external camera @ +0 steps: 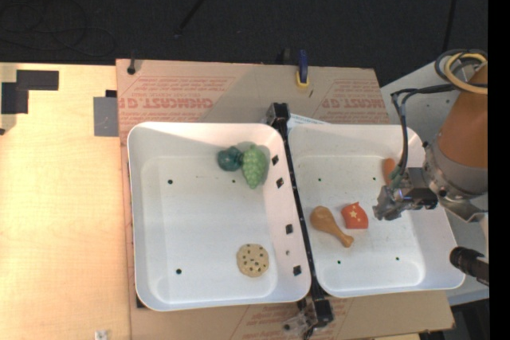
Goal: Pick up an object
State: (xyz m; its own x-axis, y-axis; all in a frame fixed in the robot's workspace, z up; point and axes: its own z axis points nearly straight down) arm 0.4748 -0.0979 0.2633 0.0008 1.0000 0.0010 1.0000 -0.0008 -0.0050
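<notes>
Reaching in from the right of the camera view, the grey arm (pixel 466 147) with its orange band leans over the right bin (pixel 374 267), its wrist bent down so the pincer (pixel 388 207) hangs low near that bin's right side. Whether the pincer is apart or together cannot be told; the dark metal parts blur into one another and nothing is seen between them. Just left of it lies a small red block (pixel 355 216), close but apart from the tool. Beside the block, further left, a tan drumstick-shaped toy (pixel 330 224) lies at a slant on the bin floor. A small orange thing (pixel 388 167) sits behind the pincer, partly hidden by a black cable and too small to name. In the left bin (pixel 159 283) a green bunch of grapes (pixel 255 165) touches a dark teal lump (pixel 229 159) near the back wall, and a speckled cookie (pixel 253 259) lies near the front. The arm's upper body is cut off by the frame's edge.
</notes>
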